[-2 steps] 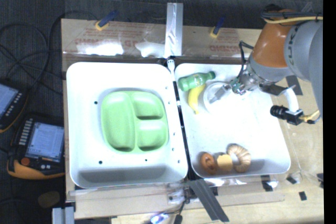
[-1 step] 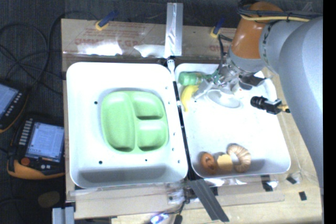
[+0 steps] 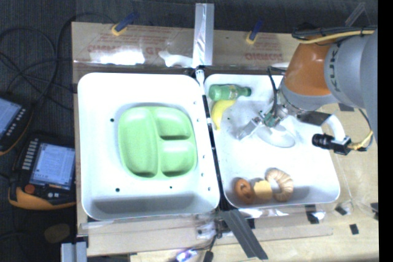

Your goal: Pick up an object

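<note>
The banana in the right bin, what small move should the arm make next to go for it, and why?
Probably a short shift toward the bin divider, then down. The gripper hovers over bare bin floor just right of the banana, with nothing seen between its jaws. The green bottle lies close above the banana, so coming in from the lower side looks safer.

Single fixed camera above bench (image 3: pixel 92 40), looking down aslant on both bins (image 3: pixel 98 95).

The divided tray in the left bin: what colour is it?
Light green; the divided tray shows clearly in the camera view.
</note>
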